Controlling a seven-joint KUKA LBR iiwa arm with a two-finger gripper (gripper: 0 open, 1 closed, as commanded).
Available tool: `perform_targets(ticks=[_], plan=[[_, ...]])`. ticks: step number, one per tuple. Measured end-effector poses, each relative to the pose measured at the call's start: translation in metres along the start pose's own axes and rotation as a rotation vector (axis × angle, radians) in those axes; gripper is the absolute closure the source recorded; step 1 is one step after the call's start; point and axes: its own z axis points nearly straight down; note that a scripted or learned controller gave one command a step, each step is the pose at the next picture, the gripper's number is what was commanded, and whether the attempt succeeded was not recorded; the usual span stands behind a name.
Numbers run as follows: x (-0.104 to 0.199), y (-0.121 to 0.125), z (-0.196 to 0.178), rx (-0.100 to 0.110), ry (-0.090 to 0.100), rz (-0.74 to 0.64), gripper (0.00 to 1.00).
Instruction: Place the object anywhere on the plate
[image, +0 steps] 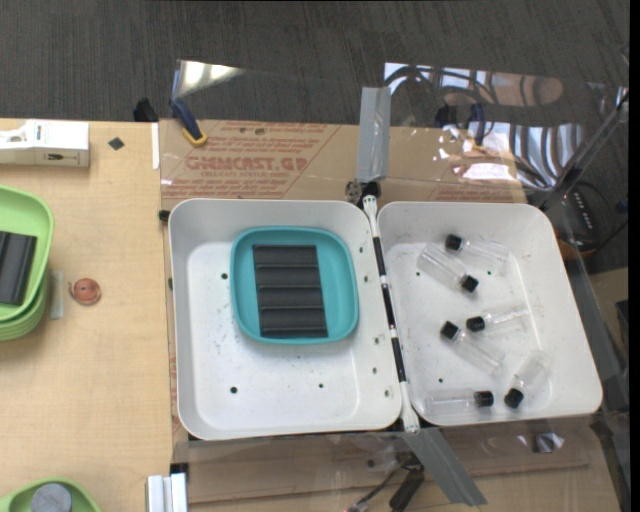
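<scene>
Lying in right bin (420, 372), six capped vials (462, 276); one teal plate (244, 300) in left bin (205, 385); end effector state unknowable.

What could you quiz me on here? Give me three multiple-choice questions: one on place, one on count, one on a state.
1. Where is the teal plate?
A. left bin
B. right bin
C. on the bench

2. How many vials lie in the right bin?
A. two
B. six
C. ten

3. What rests on the plate?
A. a vial
B. two vials
C. only its dark ridged insert

Answers: 1 A, it sits inside the left bin. 2 B, six black caps show. 3 C, no vial is on it.
</scene>
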Motion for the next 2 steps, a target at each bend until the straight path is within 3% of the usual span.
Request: perform_targets(ticks=[2], plan=[[0.0052,0.0009,-0.0002,-0.001,0.001,0.064,0.0]])
